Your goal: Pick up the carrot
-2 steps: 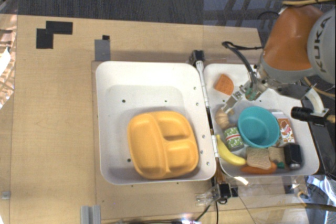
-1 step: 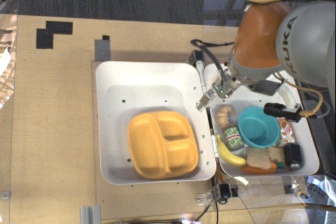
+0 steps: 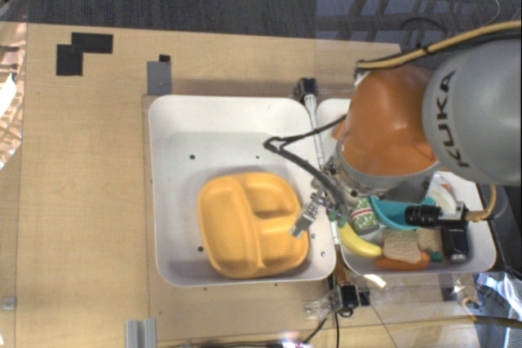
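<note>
In the camera view, the yellow divided tray (image 3: pixel 253 222) lying in the left bin (image 3: pixel 175 134) serves as the landmark. The arm (image 3: pixel 424 122) reaches in from the right and hangs above the seam between the two bins, its orange band (image 3: pixel 390 126) covering much of the right bin (image 3: pixel 481 253). The gripper (image 3: pixel 303 222) points down at the tray's right edge, just over its rim; nothing can be seen between its fingers, and how far they are parted cannot be told from this slant. The carrot (image 3: pixel 401 263) lies to the right of the tray, across the divider in the right bin, at the near edge of a small pile: a slice of bread (image 3: pixel 401 244) just behind it, a banana (image 3: pixel 359 243) between it and the tray, and a teal bowl (image 3: pixel 391 212) further back. As a judgement, the task has barely begun: the carrot lies in its bin, ungrasped, and the gripper is on the wrong side of the divider. Left to do: cross to the right bin, come down on the carrot clear of the bread and banana, close, and lift.
</note>
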`<state>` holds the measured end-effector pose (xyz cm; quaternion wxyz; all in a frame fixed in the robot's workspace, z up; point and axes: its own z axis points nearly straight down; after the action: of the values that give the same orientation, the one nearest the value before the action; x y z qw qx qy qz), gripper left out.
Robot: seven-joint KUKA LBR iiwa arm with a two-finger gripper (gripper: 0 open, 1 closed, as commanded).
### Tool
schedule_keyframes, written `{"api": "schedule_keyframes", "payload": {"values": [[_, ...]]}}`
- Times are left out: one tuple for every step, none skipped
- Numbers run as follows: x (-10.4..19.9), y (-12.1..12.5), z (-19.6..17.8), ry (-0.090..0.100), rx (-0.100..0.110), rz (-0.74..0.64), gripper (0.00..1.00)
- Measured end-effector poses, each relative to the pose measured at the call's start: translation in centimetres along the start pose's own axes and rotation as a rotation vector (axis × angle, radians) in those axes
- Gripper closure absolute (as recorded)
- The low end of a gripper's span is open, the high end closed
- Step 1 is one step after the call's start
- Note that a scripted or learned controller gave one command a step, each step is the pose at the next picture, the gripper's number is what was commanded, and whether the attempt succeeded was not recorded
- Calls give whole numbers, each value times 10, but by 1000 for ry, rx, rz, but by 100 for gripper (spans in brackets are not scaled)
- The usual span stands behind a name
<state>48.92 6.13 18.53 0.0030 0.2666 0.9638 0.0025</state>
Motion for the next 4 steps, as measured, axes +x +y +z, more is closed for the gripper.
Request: {"api": "schedule_keyframes", "payload": {"values": [[-75, -16, -66, -18, -4, -139, 0], [-53, 39, 1, 1, 0, -433, 0], [9, 55, 91, -15, -2, -386, 0], [10, 56, 78, -2, 1, -387, 100]]}}
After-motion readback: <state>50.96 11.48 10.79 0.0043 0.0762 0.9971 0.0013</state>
